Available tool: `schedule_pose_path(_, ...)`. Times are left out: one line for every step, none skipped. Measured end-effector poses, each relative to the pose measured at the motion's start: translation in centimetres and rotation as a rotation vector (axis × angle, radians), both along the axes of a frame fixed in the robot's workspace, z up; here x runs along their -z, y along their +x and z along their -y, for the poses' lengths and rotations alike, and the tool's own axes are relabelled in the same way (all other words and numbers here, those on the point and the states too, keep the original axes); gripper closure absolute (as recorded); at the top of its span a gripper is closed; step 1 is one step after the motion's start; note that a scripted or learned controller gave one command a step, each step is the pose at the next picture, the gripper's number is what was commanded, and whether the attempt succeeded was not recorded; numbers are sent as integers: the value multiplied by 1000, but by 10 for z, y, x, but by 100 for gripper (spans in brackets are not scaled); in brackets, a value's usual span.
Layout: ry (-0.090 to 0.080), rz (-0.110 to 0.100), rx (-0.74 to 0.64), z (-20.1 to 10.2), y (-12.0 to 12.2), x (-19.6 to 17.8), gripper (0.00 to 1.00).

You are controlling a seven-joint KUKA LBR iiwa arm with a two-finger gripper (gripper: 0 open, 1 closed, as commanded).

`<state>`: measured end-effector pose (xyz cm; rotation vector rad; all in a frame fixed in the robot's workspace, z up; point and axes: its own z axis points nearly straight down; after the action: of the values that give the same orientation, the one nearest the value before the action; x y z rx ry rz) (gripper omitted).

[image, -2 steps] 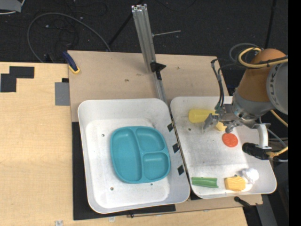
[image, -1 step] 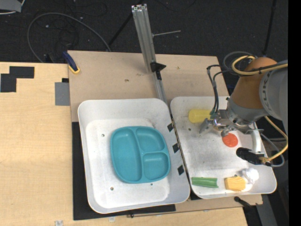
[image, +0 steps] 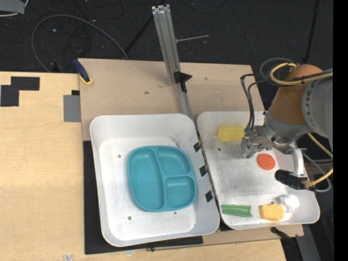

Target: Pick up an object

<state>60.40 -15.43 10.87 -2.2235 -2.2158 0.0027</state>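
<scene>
The pincer [image: 251, 145] hangs low over the right bin [image: 239, 200], near its upper middle; whether it is released or clenched cannot be told from this angle. A yellow object [image: 230, 134] lies just beside it on the left, and an orange-red round object [image: 266, 161] lies just below and to its right, neither seen in its grip. Farther off, along the bin's near edge, lie a green piece [image: 236, 210] and a yellow piece [image: 271, 212]. The left bin [image: 109, 211] on the counter [image: 43, 173] carries a teal divided tray [image: 161, 177].
</scene>
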Motion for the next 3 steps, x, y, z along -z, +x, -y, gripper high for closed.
schedule_pose_path(-1,5,-4,-3,-4,-61,100)
schedule_pose_path(-1,5,-5,-2,-4,-114,100)
schedule_pose_path(-2,7,-5,-1,-3,-167,100)
